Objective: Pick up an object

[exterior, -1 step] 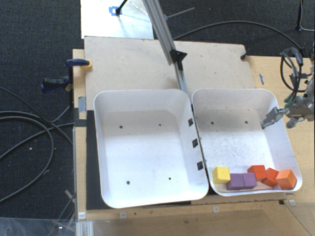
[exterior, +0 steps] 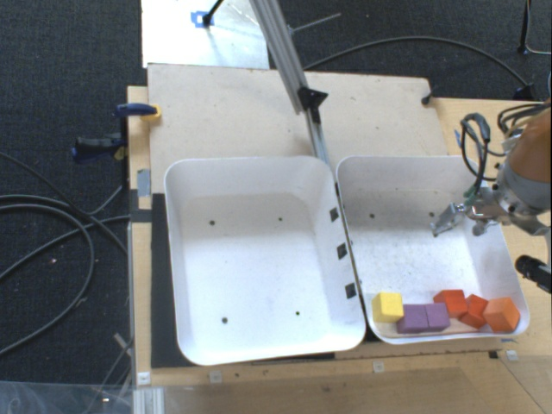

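The camera view looks down at a slant on a wooden bench (exterior: 259, 110) that carries two shallow white bins side by side. The left bin (exterior: 185, 188) takes up the middle of the frame, and its floor shows a few small dark dots. The right bin (exterior: 388, 175) sits just beside it, and their rims touch along a line that runs down the centre of the frame.

The arm (exterior: 528, 166) comes in at the right edge of the frame, grey with an orange band. Its gripper (exterior: 448, 220) hangs over the right half of the right bin, above bare speckled floor. Whether its metal fingertips are spread or pressed together cannot be told from this angle; nothing is seen between them.

The blocks lie in a row along the lower wall of the right bin, at the lower right of the frame and well apart from the gripper. From left to right they are a yellow block (exterior: 388, 306), a purple block (exterior: 423, 317), a red block (exterior: 461, 305) and an orange block (exterior: 502, 315), each close against the next.

A slanted metal pole (exterior: 280, 41) crosses the upper middle of the frame. Black cables (exterior: 52, 231) lie on the dark carpet at the left.
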Robot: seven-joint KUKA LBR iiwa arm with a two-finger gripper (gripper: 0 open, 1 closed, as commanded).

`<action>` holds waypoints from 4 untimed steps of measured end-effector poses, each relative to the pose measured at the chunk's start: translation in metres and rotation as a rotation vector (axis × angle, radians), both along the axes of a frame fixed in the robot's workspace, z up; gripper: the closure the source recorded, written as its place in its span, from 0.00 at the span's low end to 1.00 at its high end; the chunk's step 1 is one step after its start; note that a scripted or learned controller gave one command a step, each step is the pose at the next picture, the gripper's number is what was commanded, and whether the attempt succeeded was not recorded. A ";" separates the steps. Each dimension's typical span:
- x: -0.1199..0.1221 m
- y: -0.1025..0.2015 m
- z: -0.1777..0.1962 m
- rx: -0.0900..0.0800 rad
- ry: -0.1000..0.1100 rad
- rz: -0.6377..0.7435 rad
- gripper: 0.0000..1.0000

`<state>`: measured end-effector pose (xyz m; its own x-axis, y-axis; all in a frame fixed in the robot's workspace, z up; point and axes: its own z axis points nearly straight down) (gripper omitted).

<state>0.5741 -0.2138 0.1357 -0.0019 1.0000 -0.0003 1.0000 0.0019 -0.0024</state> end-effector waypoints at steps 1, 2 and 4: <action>0.097 0.001 -0.046 0.000 -0.009 0.009 0.00; 0.020 0.092 -0.026 0.004 -0.001 0.009 0.00; -0.011 0.080 0.045 0.001 0.000 -0.003 0.00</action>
